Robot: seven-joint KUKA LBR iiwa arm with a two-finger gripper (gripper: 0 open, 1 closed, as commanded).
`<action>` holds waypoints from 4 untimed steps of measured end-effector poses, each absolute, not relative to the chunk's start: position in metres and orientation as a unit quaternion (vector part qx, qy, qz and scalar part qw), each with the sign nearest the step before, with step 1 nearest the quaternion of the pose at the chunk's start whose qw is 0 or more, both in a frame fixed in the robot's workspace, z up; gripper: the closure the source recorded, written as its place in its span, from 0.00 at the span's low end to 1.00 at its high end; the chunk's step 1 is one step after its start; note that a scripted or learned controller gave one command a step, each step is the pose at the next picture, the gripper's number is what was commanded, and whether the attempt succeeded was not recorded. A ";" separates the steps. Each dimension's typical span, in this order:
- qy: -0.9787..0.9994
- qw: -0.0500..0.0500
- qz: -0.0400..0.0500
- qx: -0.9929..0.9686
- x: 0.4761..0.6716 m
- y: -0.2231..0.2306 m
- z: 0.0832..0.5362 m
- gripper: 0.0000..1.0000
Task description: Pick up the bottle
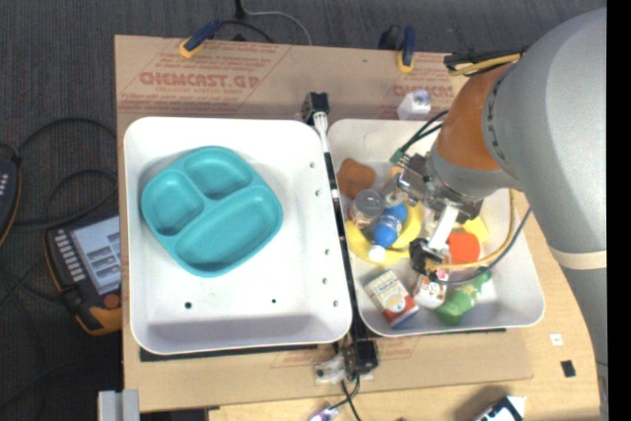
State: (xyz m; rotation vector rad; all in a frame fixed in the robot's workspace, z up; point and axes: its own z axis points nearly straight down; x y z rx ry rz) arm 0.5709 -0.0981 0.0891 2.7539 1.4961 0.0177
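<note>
A small blue bottle (pixel 387 226) with a clear rounded top lies in the right bin (pixel 523 301), near its left wall and on a yellow piece (pixel 374 249). My gripper (pixel 427 224) hangs low over the middle of that bin, just right of the bottle, with the grey wrist and orange band above it. Its tips are lost among the clutter, and nothing is seen held.
The right bin also holds a brown lump (pixel 355 176), an orange-red object (pixel 463 246), a green object (pixel 459 307) and a small carton (pixel 387 295). A teal divided plate (pixel 211 209) lies in the left bin (pixel 158 320). Clamps and cables line the far bench edge.
</note>
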 end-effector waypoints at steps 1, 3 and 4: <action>0.478 0.003 0.005 0.878 0.571 -0.098 0.099 1.00; 0.567 -0.001 -0.001 0.824 0.502 -0.038 0.184 0.00; 0.555 -0.001 -0.001 0.832 0.483 0.016 0.184 0.00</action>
